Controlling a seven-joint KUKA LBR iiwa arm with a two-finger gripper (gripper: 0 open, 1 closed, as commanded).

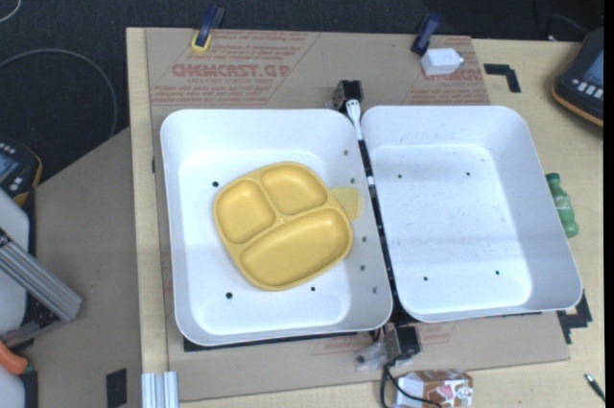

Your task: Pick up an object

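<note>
A yellow divided plate (pixel 282 224) with three compartments lies flat in the left white bin (pixel 192 156), a little right of the bin's middle. A small pale yellow object (pixel 347 202) peeks out from under the plate's right edge, close to the bin's right wall.
The right white bin (pixel 460 204) sits beside the left one on a brown board (pixel 240 65). Clamps (pixel 204 30) hold the board's far edge. A green item (pixel 562 204) lies just outside the right bin's right rim. A small white block (pixel 441 61) rests behind the bins.
</note>
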